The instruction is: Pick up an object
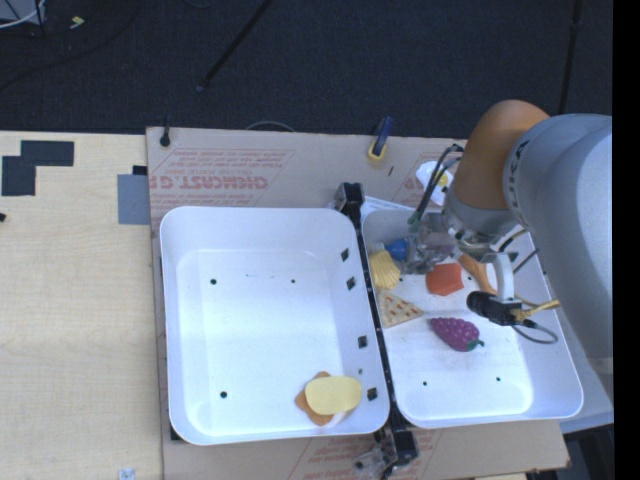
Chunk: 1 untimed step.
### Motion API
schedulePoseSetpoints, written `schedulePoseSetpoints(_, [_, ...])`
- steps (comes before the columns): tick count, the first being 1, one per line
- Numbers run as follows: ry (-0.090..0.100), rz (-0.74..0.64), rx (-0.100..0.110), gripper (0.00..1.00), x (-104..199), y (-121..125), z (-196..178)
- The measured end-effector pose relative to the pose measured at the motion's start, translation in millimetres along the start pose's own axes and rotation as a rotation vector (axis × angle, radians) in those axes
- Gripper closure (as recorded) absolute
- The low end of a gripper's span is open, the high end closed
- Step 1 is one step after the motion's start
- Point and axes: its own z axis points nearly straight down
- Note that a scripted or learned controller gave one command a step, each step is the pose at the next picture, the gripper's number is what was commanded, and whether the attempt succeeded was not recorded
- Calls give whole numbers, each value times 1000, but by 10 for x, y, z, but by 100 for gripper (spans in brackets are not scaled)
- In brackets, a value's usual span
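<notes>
Objects for picking lie mostly in the right white bin: a purple grape-cluster toy near its centre, an orange-red block farther back, a tan waffle-patterned wedge and a yellow ridged piece by the left wall, and a small blue item at the far side. The gripper hangs over the far part of this bin, just left of the block; its grasp cannot be made out. In the left white bin, a pale yellow round piece rests on an orange one at the near right corner.

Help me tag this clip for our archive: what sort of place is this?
Likely a robotics lab bench for grasping tests: two white bins on cardboard, toy food such as purple grapes, and a robot arm reaching in.
</notes>
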Motion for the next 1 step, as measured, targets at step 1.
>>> schedulePoseSetpoints(1, [2,0,-6,100,-234,-2,-687])
